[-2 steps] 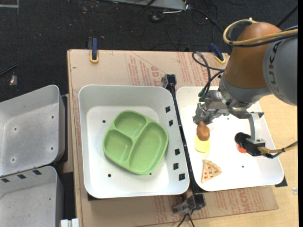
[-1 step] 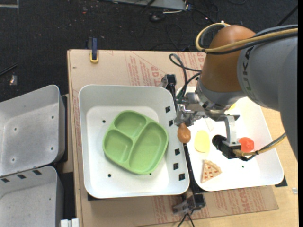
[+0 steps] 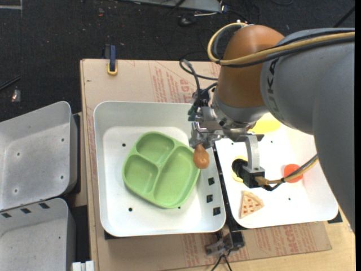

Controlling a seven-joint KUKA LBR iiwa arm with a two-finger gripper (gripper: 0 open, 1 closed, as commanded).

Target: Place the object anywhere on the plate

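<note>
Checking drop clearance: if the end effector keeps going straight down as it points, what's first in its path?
Likely the plate, its right edge, below the end effector and the brown object at its tip. Depth unclear; could just miss into the bin.

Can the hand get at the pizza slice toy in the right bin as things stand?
Probably yes: the pizza slice lies flat in the right bin with bare floor around it. But the hand hangs at the green plate.
</note>
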